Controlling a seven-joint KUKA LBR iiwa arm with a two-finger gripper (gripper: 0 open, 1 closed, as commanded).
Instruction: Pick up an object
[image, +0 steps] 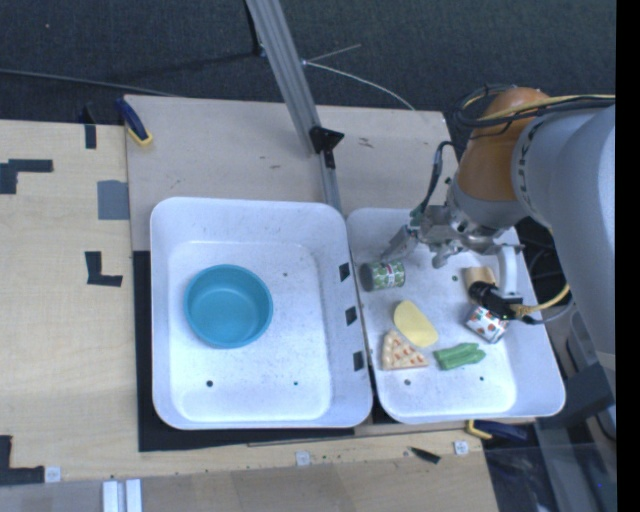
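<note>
The gripper (420, 243) hangs low over the back of the right bin (535, 395), its fingers spread apart with nothing between them. Just beside its left finger, a small green can (384, 274) lies on its side near the bin's left wall. Further forward lie a yellow oval piece (415, 323), a waffle-patterned wedge (400, 353) touching it, and a green piece (459, 355). To the right, a small red-and-white box (485, 323) sits beside a tan block (479, 277) partly hidden by the wrist's black cable. The left bin (250, 400) holds a blue bowl (229, 305), upright. Both bins rest on a pale wooden surface (60, 330) marked with dark tape; a metal pole (295, 85) slants across the back. The arm's bulk is cut off at the right.
</note>
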